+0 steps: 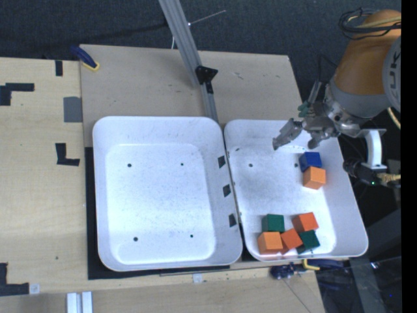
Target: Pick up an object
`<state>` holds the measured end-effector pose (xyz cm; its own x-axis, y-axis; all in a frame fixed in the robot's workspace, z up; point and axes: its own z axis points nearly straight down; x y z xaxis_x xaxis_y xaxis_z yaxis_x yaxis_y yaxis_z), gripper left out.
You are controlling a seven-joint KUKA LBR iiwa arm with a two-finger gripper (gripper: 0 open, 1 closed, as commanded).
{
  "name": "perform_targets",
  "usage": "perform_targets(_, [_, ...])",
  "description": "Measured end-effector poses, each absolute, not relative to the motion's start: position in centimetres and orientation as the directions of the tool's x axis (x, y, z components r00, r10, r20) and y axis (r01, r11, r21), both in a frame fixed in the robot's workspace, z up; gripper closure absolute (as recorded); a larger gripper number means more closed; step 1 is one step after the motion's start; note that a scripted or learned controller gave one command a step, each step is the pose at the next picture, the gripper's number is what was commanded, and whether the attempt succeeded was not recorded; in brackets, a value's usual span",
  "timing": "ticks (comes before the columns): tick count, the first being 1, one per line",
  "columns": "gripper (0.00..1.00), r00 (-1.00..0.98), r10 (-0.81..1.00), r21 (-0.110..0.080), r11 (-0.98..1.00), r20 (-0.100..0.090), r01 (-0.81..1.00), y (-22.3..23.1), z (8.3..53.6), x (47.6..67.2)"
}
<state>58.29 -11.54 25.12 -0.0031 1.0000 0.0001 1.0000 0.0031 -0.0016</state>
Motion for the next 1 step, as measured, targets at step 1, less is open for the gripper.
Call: perform_targets(1, [0.0, -0.003, 1.0, -0.001, 0.003, 0.0, 1.0, -11.54, 25.12, 58.29])
